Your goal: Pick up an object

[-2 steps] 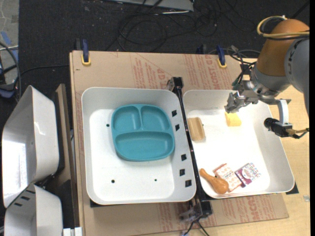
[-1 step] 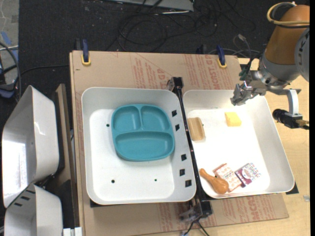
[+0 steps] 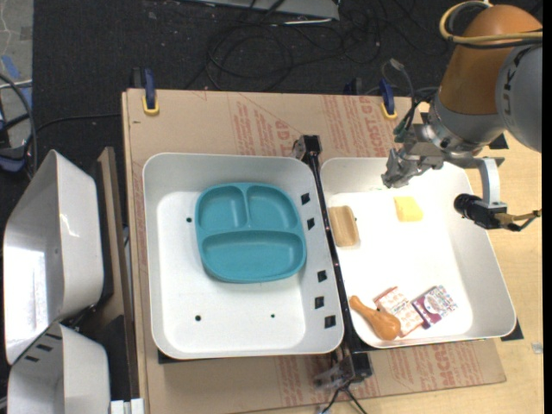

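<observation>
The pincer, its finger state impossible to tell, hovers over the right bin's far edge, with the yellow block lying just beside it, toward the bin's near side.

Two shallow white bins side by side on a brown bench board with faint red print. Left bin — small black marks on its floor and along its right wall. Right bin touching it at a dark divider. Yellow clamps at the board's far edge — one left, one right. Black cables on dark floor beyond. White tubs stacked well left of the board.
</observation>
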`<state>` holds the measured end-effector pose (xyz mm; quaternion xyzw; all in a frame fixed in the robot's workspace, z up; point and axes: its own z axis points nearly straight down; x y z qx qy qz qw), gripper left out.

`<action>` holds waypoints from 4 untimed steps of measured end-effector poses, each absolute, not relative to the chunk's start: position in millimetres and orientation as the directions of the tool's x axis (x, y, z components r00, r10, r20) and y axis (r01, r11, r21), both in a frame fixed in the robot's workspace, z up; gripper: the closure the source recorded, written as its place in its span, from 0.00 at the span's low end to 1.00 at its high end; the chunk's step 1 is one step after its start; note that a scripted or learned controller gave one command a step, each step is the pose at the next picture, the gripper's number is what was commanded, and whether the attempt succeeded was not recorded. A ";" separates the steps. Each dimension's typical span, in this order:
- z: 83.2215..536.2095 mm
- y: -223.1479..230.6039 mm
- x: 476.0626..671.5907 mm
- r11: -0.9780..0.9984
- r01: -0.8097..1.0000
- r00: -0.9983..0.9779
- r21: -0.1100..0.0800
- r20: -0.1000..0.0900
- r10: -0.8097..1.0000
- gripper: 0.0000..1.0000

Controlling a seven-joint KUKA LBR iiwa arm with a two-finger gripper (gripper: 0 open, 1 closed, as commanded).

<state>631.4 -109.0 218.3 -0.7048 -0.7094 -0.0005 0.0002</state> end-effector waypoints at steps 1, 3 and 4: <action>213.3 -56.7 609.6 0.007 1.000 -0.007 -0.002 0.002 1.000 1.00; 217.1 37.4 585.6 0.006 1.000 -0.006 -0.002 0.000 1.000 1.00; 213.4 92.9 568.1 0.009 1.000 -0.009 -0.003 0.002 1.000 1.00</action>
